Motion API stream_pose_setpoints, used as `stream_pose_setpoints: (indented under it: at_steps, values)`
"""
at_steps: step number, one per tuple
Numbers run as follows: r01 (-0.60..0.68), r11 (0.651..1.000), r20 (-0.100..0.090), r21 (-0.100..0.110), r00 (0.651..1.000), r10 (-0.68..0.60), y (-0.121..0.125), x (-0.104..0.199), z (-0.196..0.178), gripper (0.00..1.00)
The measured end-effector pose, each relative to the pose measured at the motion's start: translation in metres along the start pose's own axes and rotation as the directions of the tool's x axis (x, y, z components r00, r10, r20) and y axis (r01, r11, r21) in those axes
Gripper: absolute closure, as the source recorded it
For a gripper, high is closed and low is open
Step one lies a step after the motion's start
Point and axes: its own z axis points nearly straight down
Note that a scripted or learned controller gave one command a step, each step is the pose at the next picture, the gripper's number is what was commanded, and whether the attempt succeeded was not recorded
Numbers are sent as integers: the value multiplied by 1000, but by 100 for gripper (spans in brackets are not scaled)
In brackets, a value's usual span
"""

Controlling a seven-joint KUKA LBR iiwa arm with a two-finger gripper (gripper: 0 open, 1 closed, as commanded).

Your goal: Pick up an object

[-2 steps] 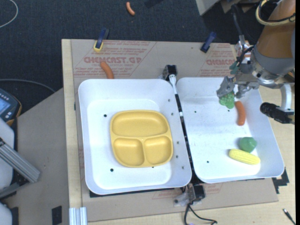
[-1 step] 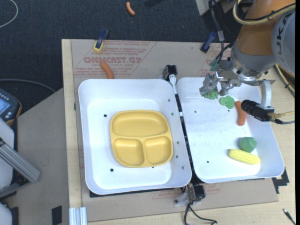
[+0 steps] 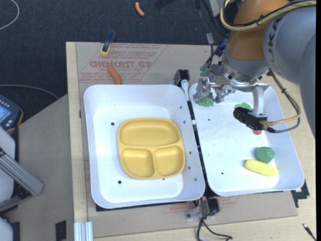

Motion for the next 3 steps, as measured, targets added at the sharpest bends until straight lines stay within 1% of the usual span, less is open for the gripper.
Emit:
stream_pose_setpoints:
  at_steps: [1,2,3]
  values:
    - [1,1000,0,-8,1000,-1,22,52,-11,100]
    - [-3,1000,2,1,1000,3,14,66,4,100]
    - [-4,1000,2,-7,1000,4,27,64,-7,100]
